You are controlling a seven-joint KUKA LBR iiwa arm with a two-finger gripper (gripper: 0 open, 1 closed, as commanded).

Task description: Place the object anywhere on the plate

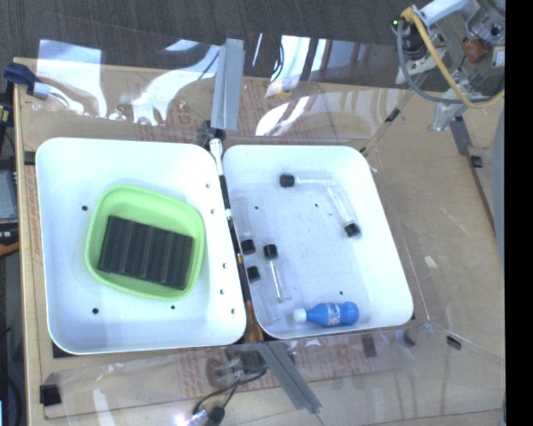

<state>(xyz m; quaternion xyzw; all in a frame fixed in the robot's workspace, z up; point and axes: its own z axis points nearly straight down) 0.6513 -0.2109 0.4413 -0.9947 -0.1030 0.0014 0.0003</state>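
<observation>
A lime-green square plate (115,229) lies in the left bin (58,185), and a black ribbed block (149,253) rests flat on it. Loose in the right bin (382,264) are a small blue bottle (329,313) on its side by the front wall and three clear tubes with black caps (287,181) (345,216) (272,260). My gripper (471,50) hangs high at the top right, beyond the right bin's far corner and well away from every object. Nothing shows in its grasp.
Two small black caps (246,246) (252,273) sit against the right bin's left wall. A metal divider rail (226,82) runs back from between the bins. Clear plastic sheeting covers the bench (444,238) around the bins.
</observation>
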